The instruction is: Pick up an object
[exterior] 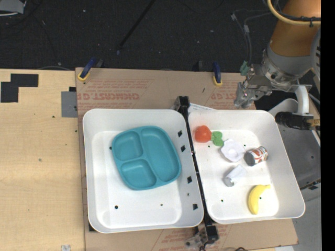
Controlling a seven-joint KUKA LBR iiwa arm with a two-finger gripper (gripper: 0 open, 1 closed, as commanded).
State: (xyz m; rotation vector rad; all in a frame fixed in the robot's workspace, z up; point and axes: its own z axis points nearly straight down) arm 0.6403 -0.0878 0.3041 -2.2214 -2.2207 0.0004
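Bench: brown cardboard sheet [131, 90] under two shallow white bins that sit side by side in the lower middle of the frame.
Left bin [97, 213]: holds a teal divided plate [145, 157] with three compartments, lying flat near the bin's centre.
Right bin [282, 140]: holds the loose objects, all resting on its floor.
Strawberry [203, 134]: small red toy fruit in the bin's upper left, with a green piece [217, 138] touching its right side.
White cup [232, 151]: small, pale, near the bin's centre.
Can [256, 156]: small can with a red and white label, on its side, just right of the white cup.
Grey piece [234, 175]: pale grey and white object below the cup; its kind is hard to tell.
Banana [257, 198]: yellow toy banana, lower right of the bin, well apart from the rest.
Gripper [247, 94]: in the upper right of the frame, above the right bin's far rim, touching no object. Nothing shows between its fingers; whether they are apart or together cannot be told.
Arm [294, 25]: grey with an orange band, at the top right corner.
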